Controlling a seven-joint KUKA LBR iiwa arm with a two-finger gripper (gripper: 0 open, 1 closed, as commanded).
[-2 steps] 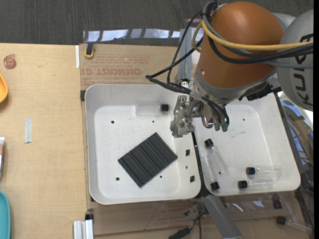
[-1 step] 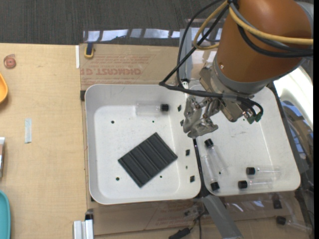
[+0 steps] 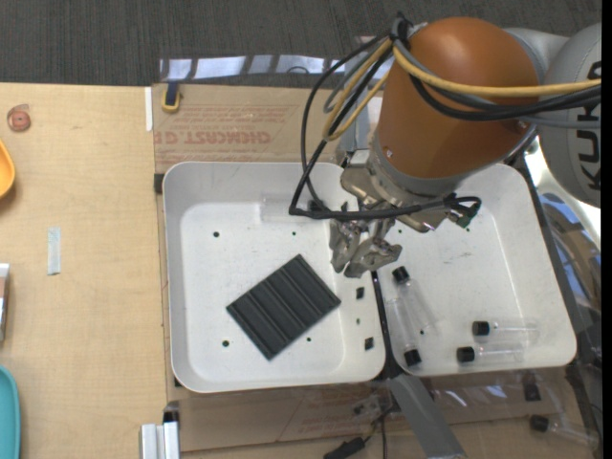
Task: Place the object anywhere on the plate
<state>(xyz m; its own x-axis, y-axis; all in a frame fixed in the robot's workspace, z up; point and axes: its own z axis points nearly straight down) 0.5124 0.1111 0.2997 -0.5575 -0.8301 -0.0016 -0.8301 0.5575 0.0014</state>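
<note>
A dark ribbed rectangular plate lies flat and turned at an angle in the left bin. In the right bin lie clear tubes with black caps: one close to the divider and two near the front right. My gripper hangs under the orange wrist, over the left bin's right side next to the divider. It is just up and right of the plate's near corner. I cannot make out anything held in it.
Two small black bits lie in the left bin between the plate and the divider. Cardboard lies behind the bins. A wooden bench top runs to the left. Cables loop off the wrist above the bins' back edge.
</note>
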